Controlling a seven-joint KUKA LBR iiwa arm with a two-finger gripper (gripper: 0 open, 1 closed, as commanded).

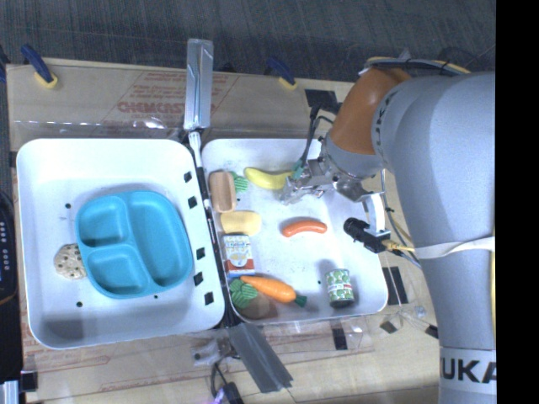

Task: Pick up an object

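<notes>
The right bin (278, 151) holds several toy foods: a yellow banana (266, 178), a red sausage (303, 227), a bread roll (222, 190), a yellow block (240, 222), a small carton (238, 253), a carrot (268, 289) and a green can (339, 285). My gripper (300, 187) hangs low over the bin's upper middle, just right of the banana's end and above the sausage. The fingertips are small and dark against the bin floor.
The left bin (50, 167) carries a blue divided tray (133, 242) and a cookie (68, 262) at its left side. A metal divider (199, 82) stands between the bins. The grey arm (438, 167) covers the right bin's right edge.
</notes>
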